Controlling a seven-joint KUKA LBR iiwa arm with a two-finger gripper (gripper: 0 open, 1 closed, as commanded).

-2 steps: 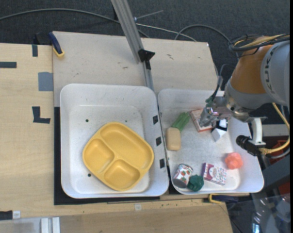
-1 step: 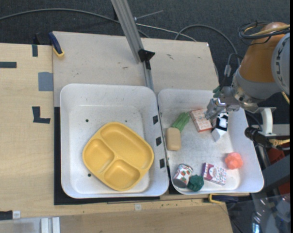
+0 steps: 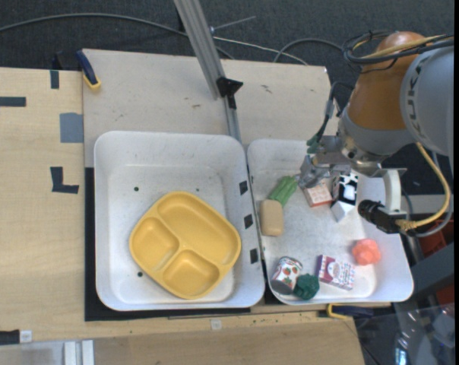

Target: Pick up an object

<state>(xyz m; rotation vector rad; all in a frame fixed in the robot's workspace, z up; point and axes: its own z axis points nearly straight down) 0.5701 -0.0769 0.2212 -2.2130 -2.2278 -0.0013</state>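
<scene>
Yellow divided tray point(image 3: 185, 243) in the left white bin point(image 3: 108, 204), slanted metal pole point(image 3: 201, 36) above it

text: none legible | printed packets point(image 3: 336, 271): markings too small to read

The scene is being lit evenly and brightly from overhead, and only soft, short shadows are being cast inside the two white bins point(image 3: 108, 204). Mild glare is being thrown off the yellow tray point(image 3: 185, 243). Fine detail is being softened throughout; small labels are being left unreadable.
</scene>
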